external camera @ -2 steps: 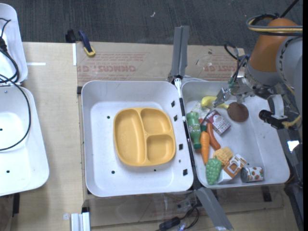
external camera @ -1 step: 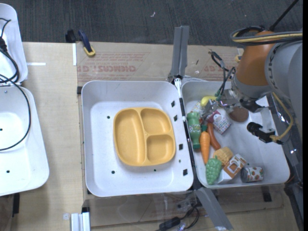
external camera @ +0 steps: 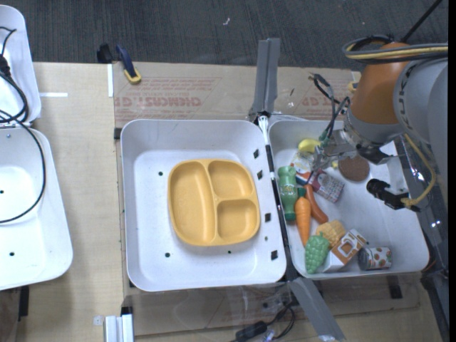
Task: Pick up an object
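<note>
Gripper (external camera: 322, 164) is down in the right bin (external camera: 399, 219), over the upper part of the toy pile near a yellow piece (external camera: 308, 146); can't tell its opening or whether it has anything. Carrot (external camera: 303, 218), green bottle (external camera: 287, 189), corn (external camera: 316, 254) and small can (external camera: 375, 258) lie in that bin. Left bin (external camera: 142, 191) holds a yellow divided tray (external camera: 213, 201).
</note>
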Controlling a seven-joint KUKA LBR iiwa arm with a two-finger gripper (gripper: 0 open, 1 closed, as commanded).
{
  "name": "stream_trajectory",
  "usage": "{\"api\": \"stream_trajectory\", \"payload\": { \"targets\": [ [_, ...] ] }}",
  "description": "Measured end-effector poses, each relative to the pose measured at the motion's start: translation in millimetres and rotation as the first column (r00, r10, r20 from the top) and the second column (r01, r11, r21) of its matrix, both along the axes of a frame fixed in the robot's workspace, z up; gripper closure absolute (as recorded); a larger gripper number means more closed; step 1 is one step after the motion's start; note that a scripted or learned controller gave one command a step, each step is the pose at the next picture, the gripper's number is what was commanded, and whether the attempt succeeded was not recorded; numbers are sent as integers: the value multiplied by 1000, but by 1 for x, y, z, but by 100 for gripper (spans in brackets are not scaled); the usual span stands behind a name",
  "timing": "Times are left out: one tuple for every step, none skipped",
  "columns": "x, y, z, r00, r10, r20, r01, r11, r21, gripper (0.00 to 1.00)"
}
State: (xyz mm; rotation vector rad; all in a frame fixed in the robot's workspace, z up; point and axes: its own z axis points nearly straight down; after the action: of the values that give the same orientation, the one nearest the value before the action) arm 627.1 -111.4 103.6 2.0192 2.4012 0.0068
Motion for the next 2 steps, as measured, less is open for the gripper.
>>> {"api": "stream_trajectory", "payload": {
  "targets": [
    [0, 0, 0, 1000, 0, 0, 0, 1000, 0, 0],
    [0, -1, 7, 1000, -3, -3, 3, 1000, 0, 100]
  ]
}}
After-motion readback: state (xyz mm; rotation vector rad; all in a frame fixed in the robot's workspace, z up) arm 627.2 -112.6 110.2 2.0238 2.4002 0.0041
